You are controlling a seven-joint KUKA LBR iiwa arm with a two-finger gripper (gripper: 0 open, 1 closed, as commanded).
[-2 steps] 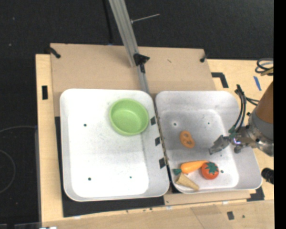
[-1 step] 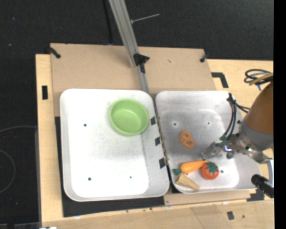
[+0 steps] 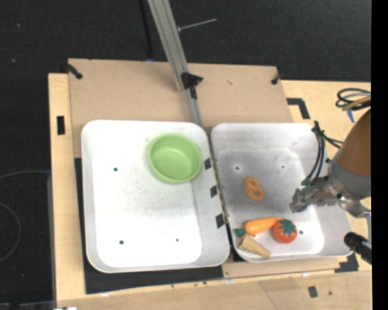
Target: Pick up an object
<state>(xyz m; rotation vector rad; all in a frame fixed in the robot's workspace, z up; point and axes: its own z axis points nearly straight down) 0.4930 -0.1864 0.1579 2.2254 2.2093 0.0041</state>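
Gripper (image 3: 302, 199): low in right bin (image 3: 271, 137), beside tomato (image 3: 285, 231) and carrot (image 3: 262, 225), likely lining up a pick.
Fingers: state unreadable.

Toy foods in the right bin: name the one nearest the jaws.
The red tomato, just below the gripper. The carrot, the wedge and the orange pretzel-like piece lie farther left.
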